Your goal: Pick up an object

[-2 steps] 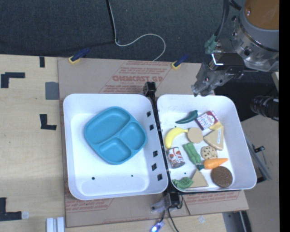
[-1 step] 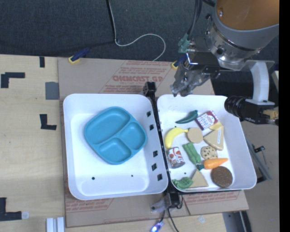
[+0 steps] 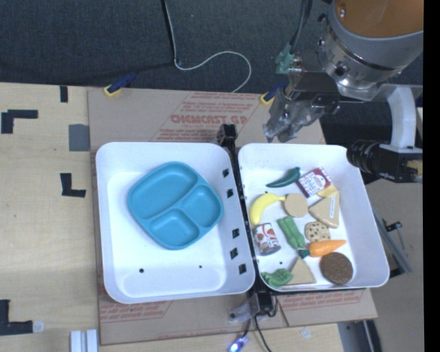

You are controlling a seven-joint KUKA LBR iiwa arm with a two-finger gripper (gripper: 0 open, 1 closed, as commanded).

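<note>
A: Gripper (image 3: 283, 130) hanging over the far rim of the right bin (image 3: 371, 227), near that bin's left corner, above the cardboard sheet (image 3: 199, 117). Nothing seen between the fingers. Open or shut: cannot tell, fingers blurred and foreshortened.

B: Noted. Arm?

A: Grey wrist with orange band (image 3: 378, 17) at top right, reaching in from the right.

B: Contents of right bin?

A: Toy food, loosely clustered. Green chili pepper (image 3: 283, 179) farthest back, just beside a dark red packet (image 3: 313, 182). Yellow banana (image 3: 264, 205) toward the left wall, touching a round tan cookie (image 3: 296, 205). Cheese wedge (image 3: 328, 208) to the right of that. Small red and white can (image 3: 267, 238) lying below the banana. Green pea pod (image 3: 291, 232) beside the can. Chocolate chip cookie (image 3: 317, 231) above an orange carrot (image 3: 324, 248). Round brown patty (image 3: 337, 268) near the front right corner. Tan triangular piece (image 3: 301, 272) and a green leafy piece (image 3: 278, 278) at the front edge.

B: Left bin?

A: Left bin (image 3: 117, 275) with a blue divided tray (image 3: 174, 204), three compartments, lying flat near the centre.

B: All food apart from the gripper?

A: Yes, well below and in front of it.
</note>
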